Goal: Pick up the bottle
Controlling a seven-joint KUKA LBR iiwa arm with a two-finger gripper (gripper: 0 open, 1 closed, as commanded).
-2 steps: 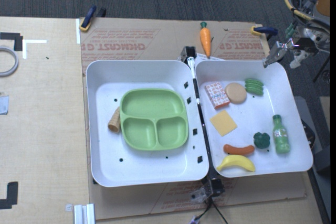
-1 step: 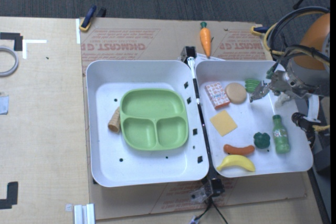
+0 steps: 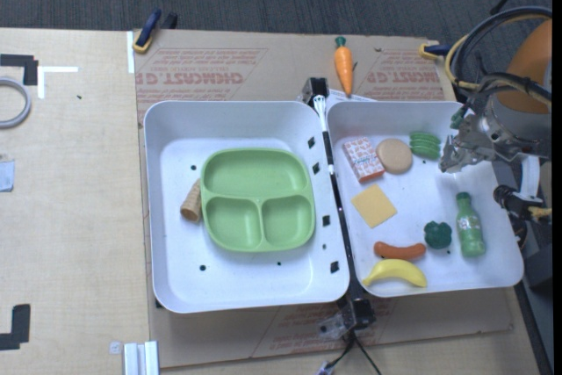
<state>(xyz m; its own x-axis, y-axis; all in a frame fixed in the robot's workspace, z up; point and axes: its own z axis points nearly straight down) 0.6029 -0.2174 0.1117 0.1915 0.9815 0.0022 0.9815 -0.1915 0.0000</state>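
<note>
Camera view, looking down on the bench.

Left bin (image 3: pixel 167 215): shallow, white, rounded corners. Holds a green three-compartment tray (image 3: pixel 259 199) near its centre and a cone-shaped wafer (image 3: pixel 190 201) touching the tray's left edge. Bare white floor runs along the near wall and the left wall.

Right bin (image 3: pixel 500 263): shares the clipped middle seam with the left bin. Contents, far to near:
- green ridged item (image 3: pixel 425 144), near the far wall
- round tan biscuit (image 3: pixel 395 155), just beside a red-patterned packet (image 3: pixel 361 159)
- yellow cheese slice (image 3: pixel 374 205), mid-floor
- dark green broccoli piece (image 3: pixel 437 234)
- sausage (image 3: pixel 399 250), with a banana (image 3: pixel 394 274) just below it against the near wall

Bottle (image 3: pixel 470 227): green, pale label, lying on the floor of the right bin, cap toward the far side, base toward the near right corner. Close to the right wall; the broccoli piece sits just beside it on the left. Open floor lies above its cap.

Gripper (image 3: pixel 454 159): at the right bin's far right corner, over the rim area, wrist and cables behind it. Whether its jaws are spread or closed cannot be told; nothing is seen in its grasp. The bottle lies nearer the camera than the gripper, apart from it, with bare floor between.

Outside the bins: carrot (image 3: pixel 342 66) on the cardboard beyond the seam.
</note>
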